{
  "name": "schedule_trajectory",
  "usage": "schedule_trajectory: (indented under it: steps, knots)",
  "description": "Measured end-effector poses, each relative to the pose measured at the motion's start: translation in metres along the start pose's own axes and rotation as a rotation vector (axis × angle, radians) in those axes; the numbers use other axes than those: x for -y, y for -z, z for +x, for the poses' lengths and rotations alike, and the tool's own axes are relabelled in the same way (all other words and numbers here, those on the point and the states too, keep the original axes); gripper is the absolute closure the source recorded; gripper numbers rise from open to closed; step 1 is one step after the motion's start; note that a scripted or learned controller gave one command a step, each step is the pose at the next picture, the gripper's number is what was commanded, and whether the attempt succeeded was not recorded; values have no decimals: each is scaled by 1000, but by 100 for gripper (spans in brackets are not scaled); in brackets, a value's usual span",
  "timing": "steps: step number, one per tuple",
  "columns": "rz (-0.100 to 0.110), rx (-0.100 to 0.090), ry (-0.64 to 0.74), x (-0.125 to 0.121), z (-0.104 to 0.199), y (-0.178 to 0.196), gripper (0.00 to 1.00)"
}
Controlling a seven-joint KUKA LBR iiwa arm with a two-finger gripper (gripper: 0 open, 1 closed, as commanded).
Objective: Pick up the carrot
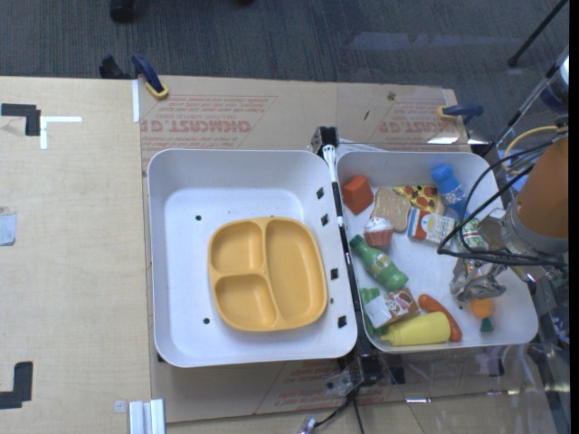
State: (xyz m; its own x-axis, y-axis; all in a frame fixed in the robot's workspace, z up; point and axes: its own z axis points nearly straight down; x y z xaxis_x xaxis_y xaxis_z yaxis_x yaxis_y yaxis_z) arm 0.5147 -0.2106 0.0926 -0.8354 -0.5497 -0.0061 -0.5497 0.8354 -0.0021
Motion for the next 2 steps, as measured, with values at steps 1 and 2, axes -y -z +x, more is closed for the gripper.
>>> schedule_trajectory:
  steps: [1, 2]
  knots:
    - [-1, 3, 1, -1, -2, 0, 0]
    - [-7, 19, 262, -12, 11, 2, 0]
